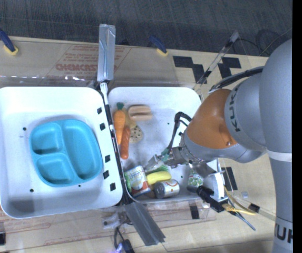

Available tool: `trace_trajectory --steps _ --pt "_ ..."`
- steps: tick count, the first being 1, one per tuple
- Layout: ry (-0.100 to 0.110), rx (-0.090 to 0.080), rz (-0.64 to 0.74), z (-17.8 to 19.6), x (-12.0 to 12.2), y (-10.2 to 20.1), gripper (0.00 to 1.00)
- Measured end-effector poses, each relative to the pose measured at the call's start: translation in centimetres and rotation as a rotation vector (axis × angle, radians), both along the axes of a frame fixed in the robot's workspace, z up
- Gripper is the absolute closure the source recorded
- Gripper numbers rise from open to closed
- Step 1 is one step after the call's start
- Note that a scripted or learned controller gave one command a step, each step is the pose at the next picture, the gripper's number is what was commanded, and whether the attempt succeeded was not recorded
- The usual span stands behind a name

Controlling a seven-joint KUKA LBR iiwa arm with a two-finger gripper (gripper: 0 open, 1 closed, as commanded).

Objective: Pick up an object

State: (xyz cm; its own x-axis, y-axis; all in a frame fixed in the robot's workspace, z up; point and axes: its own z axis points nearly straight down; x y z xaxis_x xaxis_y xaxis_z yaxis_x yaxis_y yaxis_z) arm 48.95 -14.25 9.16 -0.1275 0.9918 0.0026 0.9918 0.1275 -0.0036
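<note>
Grey and orange, the arm (pixel 230 125) looms over the frame's right, bent down into the right bin (pixel 156 96) so its hand (pixel 164 159) sits low among the clutter; whether it is wide or narrow I cannot tell. At frame left, the left bin (pixel 8 141) cradles a glossy blue divided plate (pixel 64 152). Candidate objects crowd the right bin's lower edge: tapered carrot (pixel 120 128), yellow banana (pixel 158 177), small can (pixel 167 188).

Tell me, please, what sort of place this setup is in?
Probably a robotics lab's pick-test bench: a KUKA arm over two white bins, toy food like a carrot, and clamps holding the board.
</note>
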Motion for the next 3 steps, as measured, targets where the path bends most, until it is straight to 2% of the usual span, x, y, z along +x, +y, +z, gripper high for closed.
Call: trace_trajectory --steps 1,2,3 --pt "-0.002 -0.001 0.004 1.0 0.1 -0.1 1.00" --pt "-0.002 -0.001 0.003 1.0 0.1 -0.1 0.00" --pt "-0.002 0.000 0.061 0.0 3.6 -0.1 0.00"
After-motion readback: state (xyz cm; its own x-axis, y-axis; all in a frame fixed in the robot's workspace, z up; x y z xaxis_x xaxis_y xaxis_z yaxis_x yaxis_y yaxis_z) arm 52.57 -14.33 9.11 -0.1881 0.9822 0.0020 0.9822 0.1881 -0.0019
